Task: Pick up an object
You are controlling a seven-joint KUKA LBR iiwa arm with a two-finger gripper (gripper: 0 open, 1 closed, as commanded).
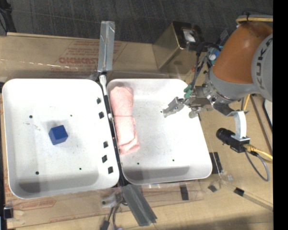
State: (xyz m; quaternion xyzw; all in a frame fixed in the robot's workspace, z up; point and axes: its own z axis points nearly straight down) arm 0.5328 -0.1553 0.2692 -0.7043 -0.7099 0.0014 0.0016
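Camera view, looking down at a slant.

Pincer: one two-finger gripper (169, 109) on the grey arm (240, 61) with its orange band, reaching in from the right and hanging over the right bin (192, 152), toward that bin's upper right part. Metal-grey fingers point left. Whether they are spread or closed cannot be told at this angle; nothing is seen between them.

Candidate things to pick, two in all:
1. Pink cloth (122, 120), one piece. Soft, folded or rolled into a long bundle, nubbly in texture. It lies lengthwise against the left wall of the right bin, to the left of the pincer and apart from it, with bare white floor between.
2. Blue block (58, 134), one piece. Small, cube-shaped, hard-edged, matte. It sits on the floor of the left bin (19, 176), left of centre, well apart from the pincer and across the divide between the bins.

Containers: two shallow white bins, rounded corners, smooth plastic look, set side by side and touching along their inner rims. Small dark marks dot both floors.

Bench (230, 210): tan board surface, one, bearing both bins.
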